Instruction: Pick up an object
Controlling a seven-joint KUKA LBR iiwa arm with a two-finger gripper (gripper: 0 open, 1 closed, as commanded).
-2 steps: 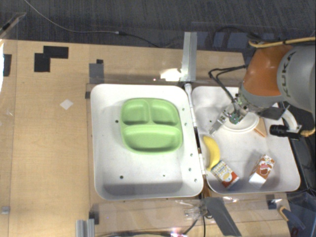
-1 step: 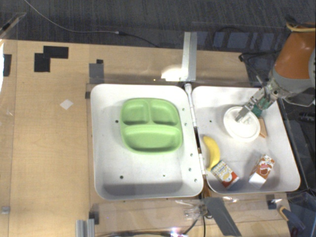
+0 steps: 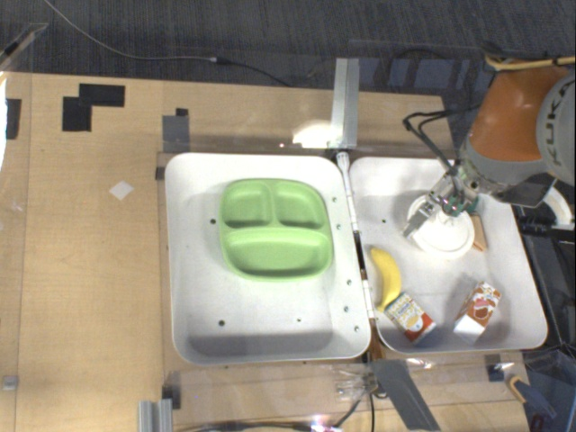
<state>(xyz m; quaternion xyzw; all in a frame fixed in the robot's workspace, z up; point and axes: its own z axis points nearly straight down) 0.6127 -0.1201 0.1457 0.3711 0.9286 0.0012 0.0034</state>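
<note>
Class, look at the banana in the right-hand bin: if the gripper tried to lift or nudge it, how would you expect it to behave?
The banana is curved, so a push would probably make it pivot or rock rather than slide straight. Its smooth, rounded skin may slip between two narrow fingers. It lies close to the bin wall and beside a small carton, so a nudge could jam it against either.

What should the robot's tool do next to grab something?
Probably lower a little, straight down. The tool sits over the white round object in the right bin, and nothing shows between its fingers. That object lies apart from the banana and the two small cartons, so nothing crowds it. Whether the fingers are spread enough is unclear.
</note>
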